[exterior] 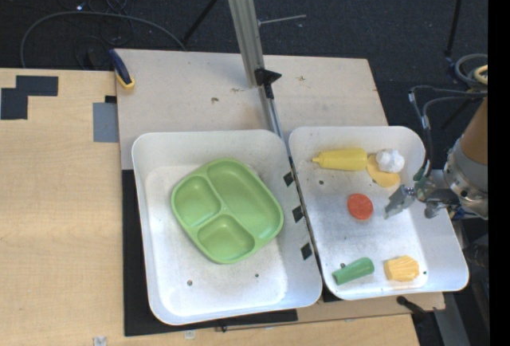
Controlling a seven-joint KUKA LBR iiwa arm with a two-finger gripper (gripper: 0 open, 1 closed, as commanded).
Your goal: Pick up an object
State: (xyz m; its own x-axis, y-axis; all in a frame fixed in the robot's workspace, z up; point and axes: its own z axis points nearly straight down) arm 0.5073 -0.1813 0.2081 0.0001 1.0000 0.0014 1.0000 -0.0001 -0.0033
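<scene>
Lying loose in the right bin (446,277): five small objects. Far left, a yellow squeeze bottle (341,159) on its side, nozzle pointing left. Just right of it, a white crumpled ball (390,159), touching a yellow banana-like piece (386,175) on its near side. Nearer, at mid-bin, a red round piece (360,206), well apart from the rest. At the near edge, a green cylinder (353,270) lying tilted, with a yellow ridged block (402,268) just beside it to the right. In the left bin (159,288), a green divided plate (227,210), three compartments, flat, turned at an angle.
</scene>
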